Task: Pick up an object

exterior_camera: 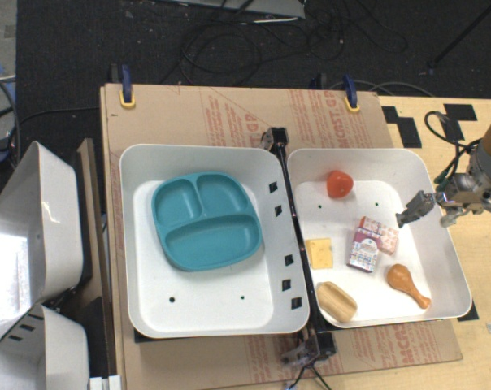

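Hovering at the bin's (pixel 441 187) right rim — claw (pixel 414 210) carrying nothing, grip state unclear. Nothing picked yet; box (pixel 371 244) sitting just below-left, tomato (pixel 339 184) farther left.

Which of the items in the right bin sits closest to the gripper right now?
The small pink-and-white box, just left of the gripper. The tomato, cheese slice, bread roll and drumstick lie farther off.

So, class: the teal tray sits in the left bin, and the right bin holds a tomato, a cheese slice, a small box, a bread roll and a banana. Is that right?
Not quite. There is no banana: the fifth item in the right bin is a drumstick, by its front right corner. The camera view shows it. The teal tray in the left bin, the tomato, cheese slice, box and bread roll stand as stated.
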Controlling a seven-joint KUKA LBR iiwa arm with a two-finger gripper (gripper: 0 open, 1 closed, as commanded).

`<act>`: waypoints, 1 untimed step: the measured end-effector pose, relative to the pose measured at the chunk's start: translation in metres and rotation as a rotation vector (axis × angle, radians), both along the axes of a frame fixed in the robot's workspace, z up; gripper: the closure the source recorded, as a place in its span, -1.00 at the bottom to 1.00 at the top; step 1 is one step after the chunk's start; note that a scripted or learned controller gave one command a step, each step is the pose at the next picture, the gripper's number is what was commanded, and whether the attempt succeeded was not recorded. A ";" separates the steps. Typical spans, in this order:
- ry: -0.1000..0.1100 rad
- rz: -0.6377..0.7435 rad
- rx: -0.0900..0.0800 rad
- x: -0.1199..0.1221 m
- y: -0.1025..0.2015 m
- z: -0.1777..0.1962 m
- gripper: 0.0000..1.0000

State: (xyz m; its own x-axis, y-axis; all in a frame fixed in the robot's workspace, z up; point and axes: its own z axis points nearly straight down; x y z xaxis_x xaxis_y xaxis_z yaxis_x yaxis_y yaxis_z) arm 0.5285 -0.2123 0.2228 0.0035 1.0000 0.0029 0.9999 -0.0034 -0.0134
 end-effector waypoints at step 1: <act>-0.013 0.004 -0.003 0.003 0.001 0.007 -1.00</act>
